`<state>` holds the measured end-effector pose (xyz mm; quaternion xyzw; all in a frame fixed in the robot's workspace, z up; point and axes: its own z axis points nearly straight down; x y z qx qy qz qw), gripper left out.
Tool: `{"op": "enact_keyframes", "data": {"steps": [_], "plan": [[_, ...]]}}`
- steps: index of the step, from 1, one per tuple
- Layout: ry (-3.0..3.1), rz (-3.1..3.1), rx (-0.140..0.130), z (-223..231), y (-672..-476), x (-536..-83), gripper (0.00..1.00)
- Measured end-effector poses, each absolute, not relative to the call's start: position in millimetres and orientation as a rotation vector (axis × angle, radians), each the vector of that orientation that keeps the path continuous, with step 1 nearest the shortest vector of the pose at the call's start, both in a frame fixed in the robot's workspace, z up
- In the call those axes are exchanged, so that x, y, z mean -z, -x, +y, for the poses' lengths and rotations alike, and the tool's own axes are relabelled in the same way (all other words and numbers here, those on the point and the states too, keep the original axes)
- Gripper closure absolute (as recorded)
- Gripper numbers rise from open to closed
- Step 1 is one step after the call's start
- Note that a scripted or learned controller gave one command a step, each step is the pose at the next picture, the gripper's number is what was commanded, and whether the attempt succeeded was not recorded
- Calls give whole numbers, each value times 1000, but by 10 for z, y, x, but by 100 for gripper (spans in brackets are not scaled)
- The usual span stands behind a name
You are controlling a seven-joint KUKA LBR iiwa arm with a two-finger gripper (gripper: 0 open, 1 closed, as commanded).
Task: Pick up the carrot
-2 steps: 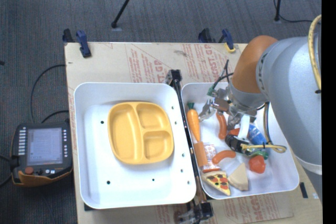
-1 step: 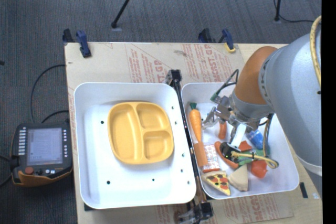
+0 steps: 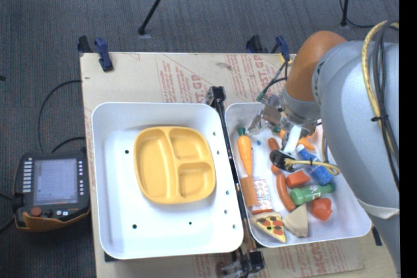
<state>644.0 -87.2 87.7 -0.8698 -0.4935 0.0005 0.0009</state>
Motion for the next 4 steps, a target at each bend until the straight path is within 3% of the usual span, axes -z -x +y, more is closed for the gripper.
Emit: {"op": "enact_keyframes", "data": {"steps": [1, 2, 3, 4], "plan": [[2725, -1558, -5, -865, -6441, -978, 100], [2724, -1559, -5, -858, -6440, -975, 0], [2718, -1566, -8, -855, -6441, -1076, 100], [2717, -1568, -8, -848, -6441, -1073, 0]]}}
